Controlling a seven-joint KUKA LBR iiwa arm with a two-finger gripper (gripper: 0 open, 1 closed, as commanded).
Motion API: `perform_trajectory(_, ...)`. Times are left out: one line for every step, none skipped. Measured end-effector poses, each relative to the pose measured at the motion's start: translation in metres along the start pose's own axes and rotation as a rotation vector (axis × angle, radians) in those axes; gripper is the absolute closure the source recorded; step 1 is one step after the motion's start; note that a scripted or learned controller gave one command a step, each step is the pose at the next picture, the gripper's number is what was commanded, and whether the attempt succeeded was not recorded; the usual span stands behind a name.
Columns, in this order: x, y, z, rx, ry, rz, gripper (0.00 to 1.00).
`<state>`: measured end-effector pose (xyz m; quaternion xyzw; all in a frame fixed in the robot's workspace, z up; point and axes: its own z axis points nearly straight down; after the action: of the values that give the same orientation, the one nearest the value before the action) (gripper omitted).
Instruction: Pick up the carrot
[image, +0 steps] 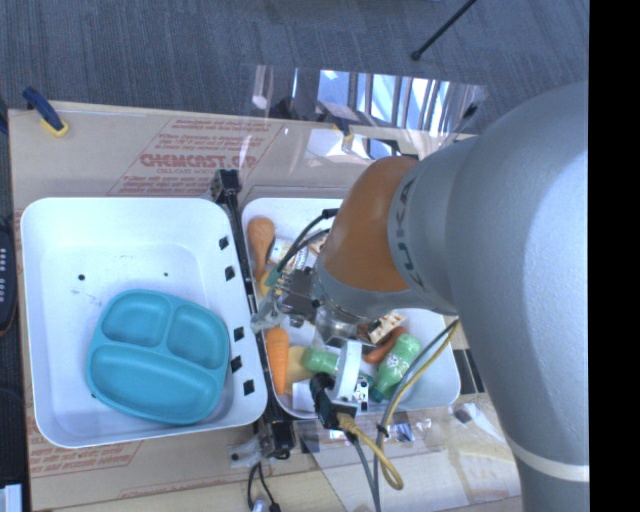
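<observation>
The carrot (277, 360) is an orange stub lying along the left wall of the right bin (438, 395), near its front. My gripper (272, 308) hangs just above the carrot's upper end, close to the divider between the bins. The grey arm and its orange band (365, 235) cover most of the right bin. I see nothing between the gripper and the carrot, and the carrot rests on the bin floor.
A tan-orange rounded piece (261, 240) lies at the back left of the right bin. Green toy pieces (322, 360) (398, 362) sit beside the carrot under the wrist. The left bin (60, 250) holds a blue divided plate (158, 355). Cables trail over the front edge.
</observation>
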<state>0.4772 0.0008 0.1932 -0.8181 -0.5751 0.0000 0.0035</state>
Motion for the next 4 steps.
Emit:
perform_trajectory(-0.003, 0.0, 0.002, 0.004, -0.005, 0.006, 0.0)
perform_trajectory(-0.048, 0.015, 0.002, 0.0, -0.007, 0.288, 0.0)
perform_trajectory(-0.006, 0.001, 0.002, -0.002, -0.006, 0.427, 0.0)
perform_trajectory(-0.047, 0.015, 0.002, -0.001, -0.009, 0.542, 0.0)
